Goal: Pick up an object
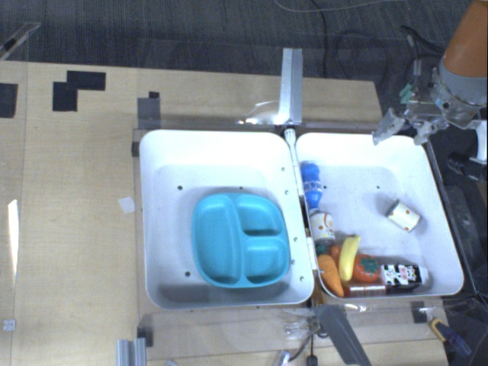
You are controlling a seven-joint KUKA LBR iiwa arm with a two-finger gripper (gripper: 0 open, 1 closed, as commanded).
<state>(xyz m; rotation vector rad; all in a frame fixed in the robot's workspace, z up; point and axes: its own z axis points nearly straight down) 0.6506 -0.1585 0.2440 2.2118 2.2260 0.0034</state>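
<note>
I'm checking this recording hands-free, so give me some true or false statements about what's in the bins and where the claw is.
1. The blue divided tray lies in the left bin. True.
2. The banana lies in the left bin. False: it is in the right bin, near its front edge.
3. The claw hangs over the right bin's far right corner. True.
4. The claw holds the small white container. False: that lies apart on the bin floor.

The gripper (pixel 402 130) hangs open over the far right corner of the right bin (pixel 438 204), holding nothing. Below it lies a small white can (pixel 403 216), maybe. Farther down, a banana (pixel 348 257) and carrot (pixel 330 274).
</note>
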